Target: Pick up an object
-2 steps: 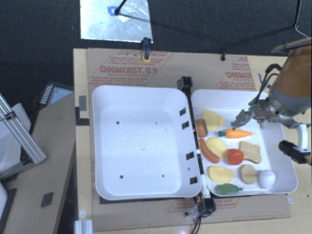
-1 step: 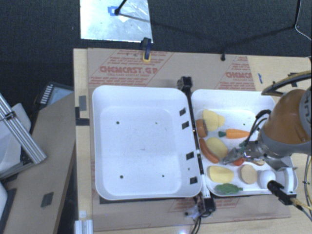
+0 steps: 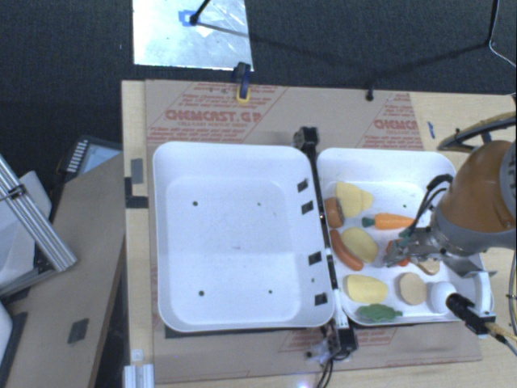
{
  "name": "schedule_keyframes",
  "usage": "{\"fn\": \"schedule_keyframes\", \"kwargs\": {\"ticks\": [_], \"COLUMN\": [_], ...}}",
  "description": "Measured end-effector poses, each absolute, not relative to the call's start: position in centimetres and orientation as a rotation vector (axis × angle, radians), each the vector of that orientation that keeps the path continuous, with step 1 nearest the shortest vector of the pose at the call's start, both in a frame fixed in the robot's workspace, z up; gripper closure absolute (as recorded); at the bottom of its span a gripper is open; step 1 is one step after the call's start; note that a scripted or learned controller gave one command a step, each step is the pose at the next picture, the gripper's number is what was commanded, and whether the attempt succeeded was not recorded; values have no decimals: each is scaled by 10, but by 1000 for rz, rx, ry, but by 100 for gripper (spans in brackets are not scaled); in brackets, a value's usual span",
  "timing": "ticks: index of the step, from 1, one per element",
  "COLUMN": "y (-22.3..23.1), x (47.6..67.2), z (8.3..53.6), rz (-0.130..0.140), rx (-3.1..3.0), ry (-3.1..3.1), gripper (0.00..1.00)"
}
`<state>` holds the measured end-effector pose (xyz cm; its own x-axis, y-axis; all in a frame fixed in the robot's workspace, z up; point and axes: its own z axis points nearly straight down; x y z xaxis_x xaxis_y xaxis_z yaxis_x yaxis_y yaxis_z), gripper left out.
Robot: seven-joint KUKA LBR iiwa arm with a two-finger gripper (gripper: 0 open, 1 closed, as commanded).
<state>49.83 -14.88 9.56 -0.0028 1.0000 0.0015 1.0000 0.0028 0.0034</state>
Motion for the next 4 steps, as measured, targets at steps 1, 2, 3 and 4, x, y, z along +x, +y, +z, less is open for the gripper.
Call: {"fn": "schedule_keyframes", "kwargs": {"ticks": [1, 2, 3, 4], "y": [-103, -106, -106, -106], "x": [553, 551, 551, 551], "z": [109, 108, 119, 118], "rz": [9, 2, 4, 4], "rx": [2209, 2217, 2214, 2215], "ry": [2230, 2224, 2225, 2225], "gripper": [100, 0, 100, 0]}}
